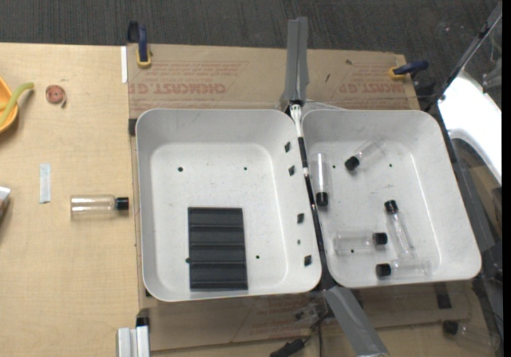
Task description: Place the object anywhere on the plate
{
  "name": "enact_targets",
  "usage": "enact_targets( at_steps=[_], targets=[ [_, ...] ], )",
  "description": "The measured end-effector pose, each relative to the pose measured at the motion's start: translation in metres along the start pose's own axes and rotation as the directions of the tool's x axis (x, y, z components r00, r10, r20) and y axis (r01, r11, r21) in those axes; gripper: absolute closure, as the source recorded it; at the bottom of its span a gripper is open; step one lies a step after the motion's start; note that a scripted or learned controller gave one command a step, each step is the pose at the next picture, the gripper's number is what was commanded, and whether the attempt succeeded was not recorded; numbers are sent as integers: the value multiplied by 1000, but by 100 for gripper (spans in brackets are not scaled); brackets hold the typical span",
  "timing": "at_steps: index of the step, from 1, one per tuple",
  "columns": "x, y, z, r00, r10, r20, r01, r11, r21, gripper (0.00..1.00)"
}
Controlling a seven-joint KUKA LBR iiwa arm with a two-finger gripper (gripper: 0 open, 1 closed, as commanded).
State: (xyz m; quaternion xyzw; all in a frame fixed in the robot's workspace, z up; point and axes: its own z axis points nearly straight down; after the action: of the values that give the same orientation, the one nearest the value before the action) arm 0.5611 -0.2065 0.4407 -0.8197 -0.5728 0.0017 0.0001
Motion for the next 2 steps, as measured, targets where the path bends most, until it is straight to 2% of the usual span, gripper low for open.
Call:
enact_targets(
  at_steps=[1,2],
  targets=[
    [85,62,25,890,455,1,-455,890,2,0],
    [25,82,1,823,568,1,-568,823,2,0]
  ],
)
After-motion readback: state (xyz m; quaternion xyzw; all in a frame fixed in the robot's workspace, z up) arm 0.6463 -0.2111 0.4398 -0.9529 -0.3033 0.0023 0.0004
